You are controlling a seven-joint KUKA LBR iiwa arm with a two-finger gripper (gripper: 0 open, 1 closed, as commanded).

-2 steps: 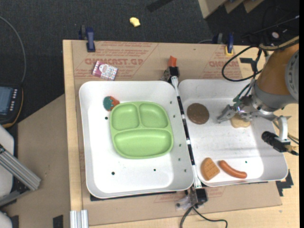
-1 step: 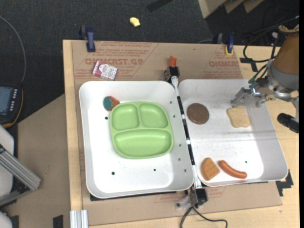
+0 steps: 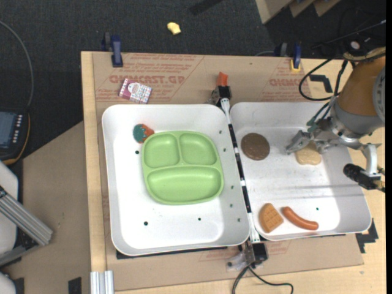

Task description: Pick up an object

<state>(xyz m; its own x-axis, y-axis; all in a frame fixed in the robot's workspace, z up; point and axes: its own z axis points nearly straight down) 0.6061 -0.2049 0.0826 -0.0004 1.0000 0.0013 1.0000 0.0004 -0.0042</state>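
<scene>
End effector (image 3: 308,143) low in right bin (image 3: 343,222), over beige cookie-shaped piece (image 3: 308,157); open or closed: cannot tell. Brown disc (image 3: 255,146) near.

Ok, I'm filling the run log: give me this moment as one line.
pincer: over right bin | nearest: beige food piece | other items: brown disc, sausage | lifted: nothing

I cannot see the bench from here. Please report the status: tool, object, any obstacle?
Tool low in the right bin, over the beige food piece. No grasp confirmed. Brown disc nearby to its left, apart.
</scene>
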